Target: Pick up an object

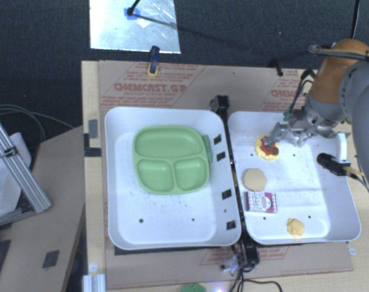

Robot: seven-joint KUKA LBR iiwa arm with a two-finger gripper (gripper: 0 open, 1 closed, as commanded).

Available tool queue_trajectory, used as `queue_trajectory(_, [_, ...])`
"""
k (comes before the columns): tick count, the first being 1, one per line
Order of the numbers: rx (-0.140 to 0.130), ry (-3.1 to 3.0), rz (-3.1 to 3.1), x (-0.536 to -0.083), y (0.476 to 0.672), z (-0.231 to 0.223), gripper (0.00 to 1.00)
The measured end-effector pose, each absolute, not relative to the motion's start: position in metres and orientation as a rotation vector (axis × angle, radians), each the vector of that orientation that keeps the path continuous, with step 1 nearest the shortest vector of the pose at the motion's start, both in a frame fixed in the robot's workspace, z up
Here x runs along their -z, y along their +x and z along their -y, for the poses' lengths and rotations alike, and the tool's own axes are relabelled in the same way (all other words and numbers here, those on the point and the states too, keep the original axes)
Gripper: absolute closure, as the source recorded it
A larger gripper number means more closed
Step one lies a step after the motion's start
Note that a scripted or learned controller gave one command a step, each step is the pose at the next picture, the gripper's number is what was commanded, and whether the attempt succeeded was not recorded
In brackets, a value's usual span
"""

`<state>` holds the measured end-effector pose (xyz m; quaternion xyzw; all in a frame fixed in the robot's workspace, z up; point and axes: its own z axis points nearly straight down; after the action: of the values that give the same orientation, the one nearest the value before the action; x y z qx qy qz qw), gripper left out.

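Note:
The right bin (330, 212) holds a yellow disc with a red lump on it (268, 151), a round tan biscuit (254, 179), a red and white packet (261, 202) and a small yellow lump (295, 226). My gripper (274, 139) reaches in from the right, low over the bin's far left part. Its tip is right at the upper edge of the yellow and red disc. I cannot make out whether it touches the disc.
The left bin (120, 212) holds a green divided plate (171, 159). Between the bins runs a ridge with black clips (228, 163). The grey arm with its orange band (339, 72) hangs over the right bin's far right corner.

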<state>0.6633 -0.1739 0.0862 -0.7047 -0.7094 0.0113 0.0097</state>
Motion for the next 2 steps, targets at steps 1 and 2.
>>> queue_trajectory(1, [-0.031,-2.181,2.204,-0.0975,0.6631,0.1685,1.0])
queue_trajectory(2, [-0.032,-2.183,2.209,-0.0969,0.6632,0.1696,0.0])
